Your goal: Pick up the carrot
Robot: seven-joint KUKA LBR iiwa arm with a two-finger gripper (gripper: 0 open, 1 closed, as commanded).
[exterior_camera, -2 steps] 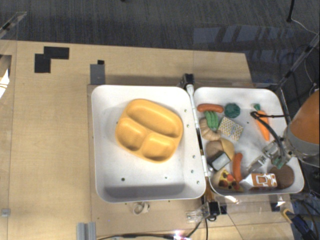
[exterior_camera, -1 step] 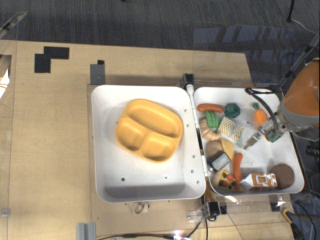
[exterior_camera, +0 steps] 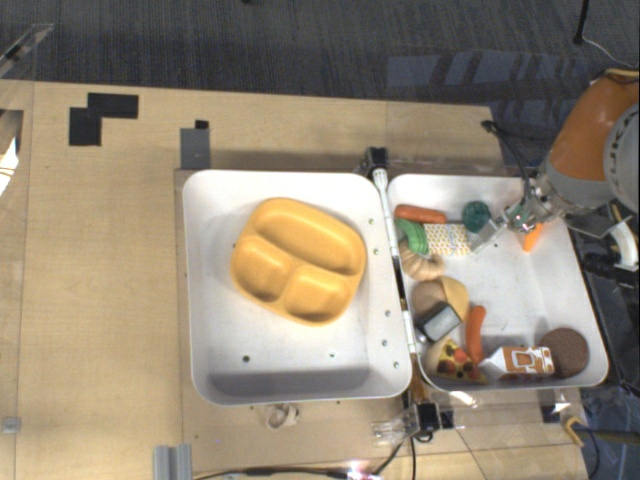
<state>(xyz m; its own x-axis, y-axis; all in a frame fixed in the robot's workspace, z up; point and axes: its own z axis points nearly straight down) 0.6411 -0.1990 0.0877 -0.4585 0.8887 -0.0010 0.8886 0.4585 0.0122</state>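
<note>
The gripper [exterior_camera: 527, 220] was seen over the right bin's [exterior_camera: 560, 288] far right part. A small orange carrot [exterior_camera: 532, 234] was held between its closed fingers, its lower end protruding below the jaws.

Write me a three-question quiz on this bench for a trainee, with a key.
1. True or false: the yellow tray lies in the left bin.
2. Where is the hand? A: above the yellow tray. B: over the top right part of the right bin, as the camera sees it. C: outside both bins, over the bench.
3. Fill in: the small piece right beside the hand is ___ in colour.

Key: 1 true; 2 B; 3 orange.
</note>
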